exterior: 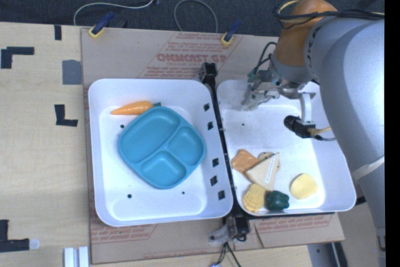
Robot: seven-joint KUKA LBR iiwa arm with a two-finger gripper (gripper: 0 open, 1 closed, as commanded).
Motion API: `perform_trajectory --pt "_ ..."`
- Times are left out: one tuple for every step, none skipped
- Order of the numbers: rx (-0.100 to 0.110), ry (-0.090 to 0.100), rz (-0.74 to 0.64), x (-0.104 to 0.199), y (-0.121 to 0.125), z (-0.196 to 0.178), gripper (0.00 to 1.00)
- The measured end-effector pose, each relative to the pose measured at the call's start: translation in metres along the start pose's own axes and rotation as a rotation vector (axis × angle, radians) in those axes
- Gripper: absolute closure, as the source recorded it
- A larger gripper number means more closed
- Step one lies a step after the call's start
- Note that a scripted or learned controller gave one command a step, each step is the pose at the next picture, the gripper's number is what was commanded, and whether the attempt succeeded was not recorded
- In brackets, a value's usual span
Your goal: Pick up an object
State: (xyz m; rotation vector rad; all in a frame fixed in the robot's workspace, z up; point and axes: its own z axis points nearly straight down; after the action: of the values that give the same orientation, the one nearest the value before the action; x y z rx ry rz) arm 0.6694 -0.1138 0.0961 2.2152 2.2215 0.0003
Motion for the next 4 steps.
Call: perform_trajectory --pt "0.001 -0.001 0.000 0.000 0.000 0.001 0.00" --pt "0.005 -0.003 0.001 0.018 -0.001 0.011 0.00" --pt "-0.005 -0.001 0.004 -0.033 0.000 -0.107 0.00" --pt "0.003 0.001 0.001 -0.011 -0.014 0.017 0.00"
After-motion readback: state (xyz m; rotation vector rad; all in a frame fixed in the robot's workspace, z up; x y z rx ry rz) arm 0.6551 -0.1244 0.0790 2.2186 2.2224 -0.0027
